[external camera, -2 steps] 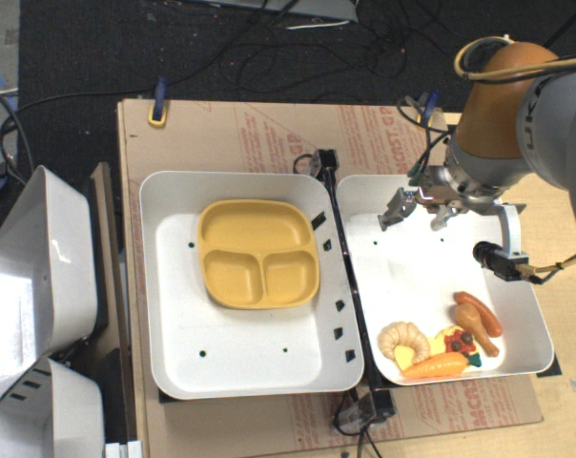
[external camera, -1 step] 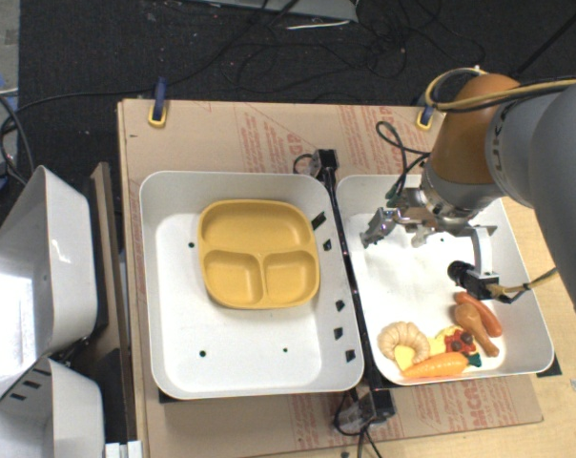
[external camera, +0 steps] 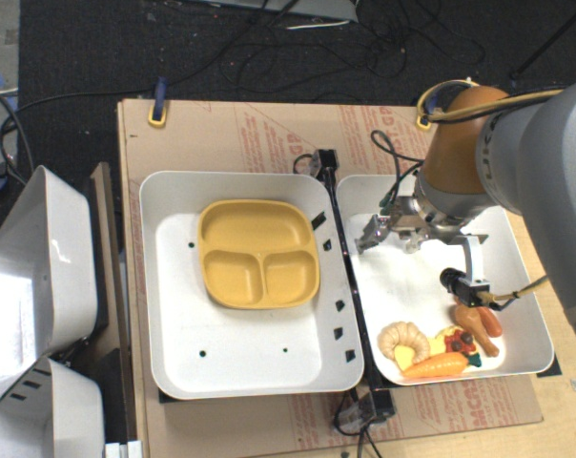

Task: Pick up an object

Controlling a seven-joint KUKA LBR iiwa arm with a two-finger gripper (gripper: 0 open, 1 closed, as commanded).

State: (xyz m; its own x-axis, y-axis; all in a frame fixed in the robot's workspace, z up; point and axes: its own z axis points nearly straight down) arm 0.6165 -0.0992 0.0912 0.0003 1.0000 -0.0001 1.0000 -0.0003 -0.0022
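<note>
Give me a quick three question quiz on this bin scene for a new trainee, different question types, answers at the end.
1. True or false: the yellow divided plate lies in the right bin.
2. Which is the long orange item in the right bin's near corner: A carrot, B spoon, C cup?
3. Fill in: the gripper hovers over the ____ bin.

Key: 1 false, it lies in the left bin. 2 A. 3 right.

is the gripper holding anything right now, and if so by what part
Nothing is held. The gripper hangs over bare floor at the left side of the right bin, fingers apart. The toy food lies untouched in that bin's near corner.
</note>
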